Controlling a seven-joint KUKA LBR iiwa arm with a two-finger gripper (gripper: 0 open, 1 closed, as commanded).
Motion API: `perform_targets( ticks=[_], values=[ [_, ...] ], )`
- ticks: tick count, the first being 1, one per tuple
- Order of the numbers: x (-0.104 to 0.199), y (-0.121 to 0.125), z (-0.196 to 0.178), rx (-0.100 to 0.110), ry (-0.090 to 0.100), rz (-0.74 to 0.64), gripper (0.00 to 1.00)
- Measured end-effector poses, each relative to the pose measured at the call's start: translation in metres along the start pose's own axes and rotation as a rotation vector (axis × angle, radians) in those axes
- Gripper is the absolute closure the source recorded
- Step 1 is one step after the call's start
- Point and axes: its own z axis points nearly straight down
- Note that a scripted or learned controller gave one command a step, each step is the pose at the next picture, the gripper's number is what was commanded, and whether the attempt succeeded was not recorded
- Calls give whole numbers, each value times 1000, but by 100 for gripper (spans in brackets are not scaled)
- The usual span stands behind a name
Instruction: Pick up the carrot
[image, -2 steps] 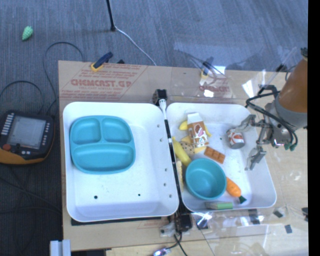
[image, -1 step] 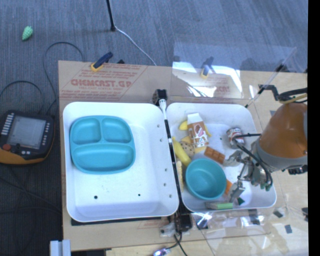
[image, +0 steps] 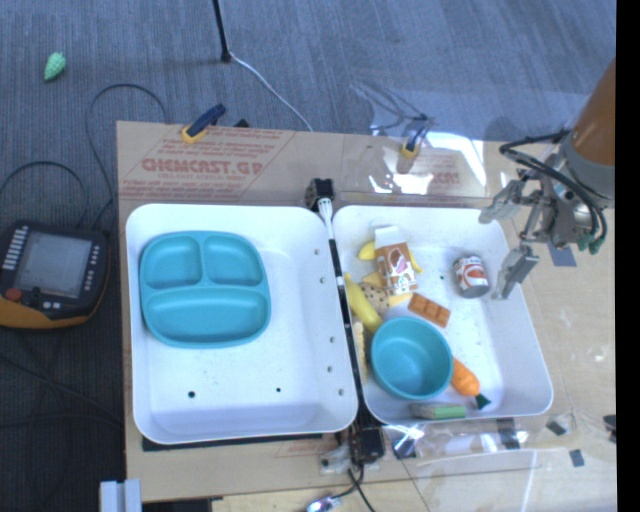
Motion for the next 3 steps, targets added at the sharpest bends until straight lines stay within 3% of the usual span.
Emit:
perform_targets(
  ticks=[1,2,3],
  values=[
    [56,19,166,-4,30,-41,0],
    [17,83,187,-4,3,178,0],
    [41,33,187,-1,3,48,0]
  ],
)
